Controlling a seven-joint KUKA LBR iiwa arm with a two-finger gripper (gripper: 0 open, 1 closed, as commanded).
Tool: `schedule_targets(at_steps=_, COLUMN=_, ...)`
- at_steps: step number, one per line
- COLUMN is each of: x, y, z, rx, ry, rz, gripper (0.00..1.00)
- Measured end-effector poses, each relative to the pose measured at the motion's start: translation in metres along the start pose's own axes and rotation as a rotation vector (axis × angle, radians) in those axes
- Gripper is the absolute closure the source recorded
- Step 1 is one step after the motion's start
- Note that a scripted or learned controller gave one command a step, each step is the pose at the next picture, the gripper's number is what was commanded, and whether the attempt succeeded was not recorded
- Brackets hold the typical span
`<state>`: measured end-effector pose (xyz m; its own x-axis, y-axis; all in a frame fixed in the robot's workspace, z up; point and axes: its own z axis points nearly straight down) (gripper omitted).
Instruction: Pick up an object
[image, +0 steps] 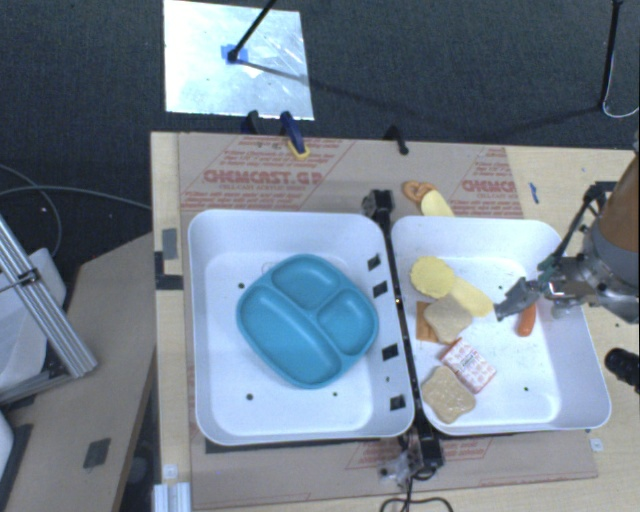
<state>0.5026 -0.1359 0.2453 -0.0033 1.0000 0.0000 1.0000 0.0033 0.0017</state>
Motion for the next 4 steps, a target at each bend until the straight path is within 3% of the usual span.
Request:
schedule_targets(at_steps=1, x=0.002, y=-0.017, z=0.158, rx=0.005, ry=0.003, rz=0.005, gripper=0.00)
schedule_targets(at_steps=2, x=0.049, y=0.006, z=0.158, rx=-0.009, ry=-0.004, rz=-0.001, gripper=0.00)
schedule_targets(at_steps=3, x=0.013, y=0.046, z=-0.118, rx=-0.020, ry=-0.005, rz=-0.002, gripper=0.00)
schedule_targets(at_steps=4, x=0.106, y=0.017, z=-0.028, rx=0.008, ry=0.004, rz=-0.009, gripper=0.00)
